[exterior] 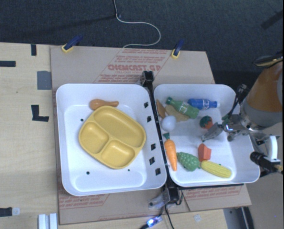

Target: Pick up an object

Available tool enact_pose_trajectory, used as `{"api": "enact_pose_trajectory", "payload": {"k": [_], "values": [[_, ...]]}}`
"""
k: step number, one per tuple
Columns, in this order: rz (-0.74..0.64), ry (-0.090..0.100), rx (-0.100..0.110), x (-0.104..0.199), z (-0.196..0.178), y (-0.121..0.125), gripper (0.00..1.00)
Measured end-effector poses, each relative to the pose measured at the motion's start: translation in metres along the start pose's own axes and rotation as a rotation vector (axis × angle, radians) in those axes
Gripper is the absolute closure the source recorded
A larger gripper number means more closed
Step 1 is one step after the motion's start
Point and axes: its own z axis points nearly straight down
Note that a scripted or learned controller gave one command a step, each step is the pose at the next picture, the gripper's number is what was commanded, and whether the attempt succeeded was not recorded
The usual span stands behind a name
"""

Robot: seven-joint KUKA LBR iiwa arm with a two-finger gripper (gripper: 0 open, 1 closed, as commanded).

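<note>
Grey metal, the gripper (212,133) hangs over the right bin (228,176) at the frame's right; we cannot tell how it is set. Below it we see a small red block (204,152), beside yellow corn (216,169) and a carrot (170,153).

Under my bins, the cardboard sheet (132,63) carries red print, upside down to me; I cannot read it.
</note>
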Motion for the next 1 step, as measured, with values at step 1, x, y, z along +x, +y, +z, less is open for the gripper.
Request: {"api": "enact_pose_trajectory", "payload": {"k": [1], "values": [[-0.001, -0.003, -0.006, 0.0009, 0.0489, 0.0003, 0.0]]}}
